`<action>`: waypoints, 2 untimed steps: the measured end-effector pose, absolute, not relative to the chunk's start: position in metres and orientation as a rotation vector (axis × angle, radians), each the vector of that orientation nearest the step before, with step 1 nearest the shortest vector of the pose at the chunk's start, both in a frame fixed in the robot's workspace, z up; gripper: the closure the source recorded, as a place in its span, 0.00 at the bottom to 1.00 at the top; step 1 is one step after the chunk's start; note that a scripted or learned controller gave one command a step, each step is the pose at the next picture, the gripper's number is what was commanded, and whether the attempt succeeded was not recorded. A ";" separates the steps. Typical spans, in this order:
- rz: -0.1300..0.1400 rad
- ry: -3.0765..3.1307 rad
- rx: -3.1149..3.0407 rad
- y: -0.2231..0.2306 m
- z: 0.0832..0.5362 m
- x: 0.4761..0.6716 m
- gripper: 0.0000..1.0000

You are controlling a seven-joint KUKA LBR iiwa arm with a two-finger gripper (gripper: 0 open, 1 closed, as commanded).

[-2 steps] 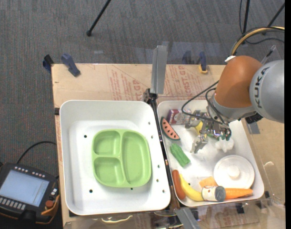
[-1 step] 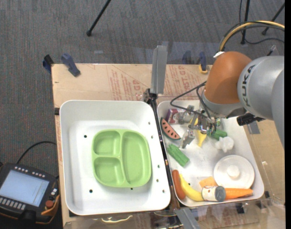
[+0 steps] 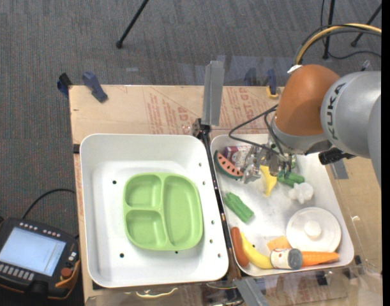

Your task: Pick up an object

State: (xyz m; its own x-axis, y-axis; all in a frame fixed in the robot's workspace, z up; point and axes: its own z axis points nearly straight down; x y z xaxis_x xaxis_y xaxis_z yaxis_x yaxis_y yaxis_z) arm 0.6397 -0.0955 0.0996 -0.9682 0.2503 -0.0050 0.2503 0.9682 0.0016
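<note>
My gripper (image 3: 267, 166) hangs low over the back of the right bin (image 3: 332, 199), under the grey arm with its orange band. A yellow cone-shaped piece (image 3: 269, 182) sits directly beneath the gripper, its top end reaching up into it; whether it is gripped is unclear. A watermelon slice (image 3: 228, 166) lies just left of the gripper. A small green piece (image 3: 291, 178) and a white lump (image 3: 300, 192) lie just to the right.
The right bin also holds a green cucumber (image 3: 238, 207), a white round dish (image 3: 313, 229), a carrot (image 3: 320, 257), a banana (image 3: 256, 253), a sausage (image 3: 238, 246) and a small can (image 3: 286, 259). A green divided plate (image 3: 163, 210) lies in the left bin (image 3: 92, 171).
</note>
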 end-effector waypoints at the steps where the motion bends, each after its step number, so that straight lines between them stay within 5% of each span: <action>1: 0.003 3.097 0.407 -0.070 0.236 0.634 1.00; 2: 0.002 3.105 0.494 -0.119 0.086 0.570 1.00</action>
State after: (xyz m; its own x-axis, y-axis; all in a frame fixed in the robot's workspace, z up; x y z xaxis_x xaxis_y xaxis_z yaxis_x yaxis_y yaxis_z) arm 0.5699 -0.1191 0.0862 -0.9506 0.3105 0.0029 0.3105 0.9506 0.0007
